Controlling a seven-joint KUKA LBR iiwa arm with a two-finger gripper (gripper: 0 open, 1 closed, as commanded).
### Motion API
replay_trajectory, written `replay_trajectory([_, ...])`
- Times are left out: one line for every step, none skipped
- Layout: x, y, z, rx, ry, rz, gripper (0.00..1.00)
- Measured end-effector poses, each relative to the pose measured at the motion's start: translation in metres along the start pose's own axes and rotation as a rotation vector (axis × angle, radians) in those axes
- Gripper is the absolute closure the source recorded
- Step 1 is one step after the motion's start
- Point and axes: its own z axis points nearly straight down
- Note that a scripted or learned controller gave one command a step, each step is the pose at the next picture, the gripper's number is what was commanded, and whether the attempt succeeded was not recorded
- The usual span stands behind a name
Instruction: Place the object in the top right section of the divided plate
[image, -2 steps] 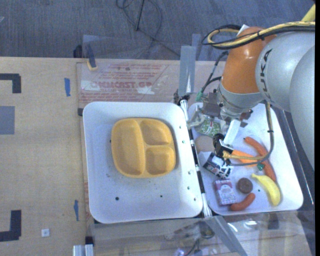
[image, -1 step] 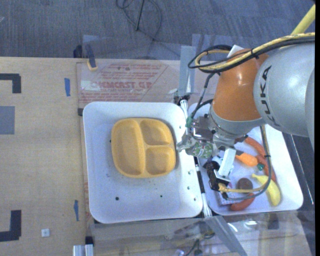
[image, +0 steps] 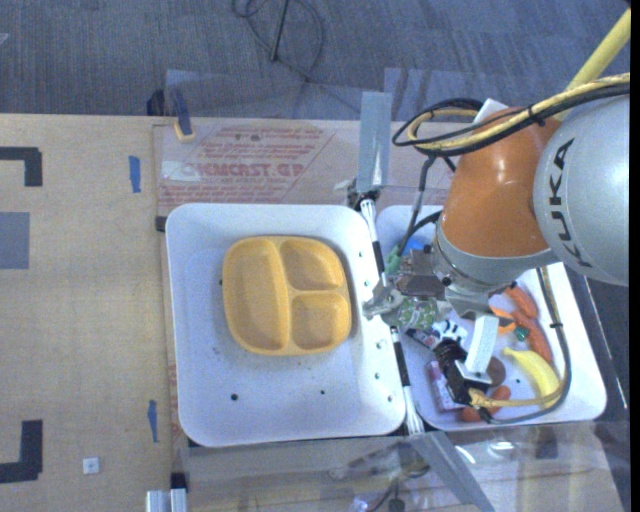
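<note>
Sitting in the left bin (image: 200, 400), the yellow divided plate (image: 287, 294) shows 3 bare sections, while the gripper (image: 400, 300) hangs over the right bin's (image: 585, 400) clutter, a banana (image: 532, 368) and carrot (image: 527, 310) among it, its grip impossible to judge.

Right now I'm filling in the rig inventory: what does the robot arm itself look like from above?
The rounded silver-grey arm carries black "KUKA" lettering on its shell and a broad glossy orange band above the wrist. Yellow and black cables loop over the orange section, and another yellow cable curls below. The metal pincer at the tip looks small, grey and mechanical.
</note>
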Motion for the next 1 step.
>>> replay_trajectory([0.0087,-0.0121,0.0023,0.0,0.0,-0.035,1.0])
